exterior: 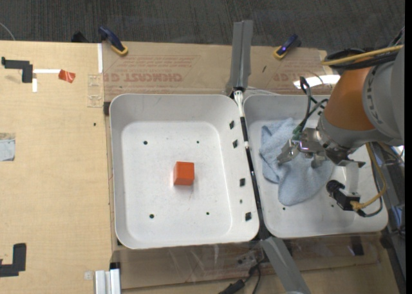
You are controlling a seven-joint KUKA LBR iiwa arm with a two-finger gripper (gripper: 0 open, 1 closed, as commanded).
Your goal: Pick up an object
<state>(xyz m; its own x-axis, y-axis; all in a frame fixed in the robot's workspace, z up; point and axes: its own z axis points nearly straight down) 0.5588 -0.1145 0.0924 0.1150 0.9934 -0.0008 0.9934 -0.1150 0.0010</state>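
Two white bins (122, 157) sit on cardboard (174, 71) held by blue clamps (112, 40), beside a wooden board (45, 177) with red tape (66, 76).

The arm (380, 103) is showing at the right edge of the frame as a fat grey tube, with a broad orange band (347, 103) wrapping it above the wrist. Below the band a grey metal wrist block is carrying the gripper (291, 152), whose parts are looking silvery. Black cables are looping around the wrist, one ending in a black plug with a yellow-orange tip at the lower right.
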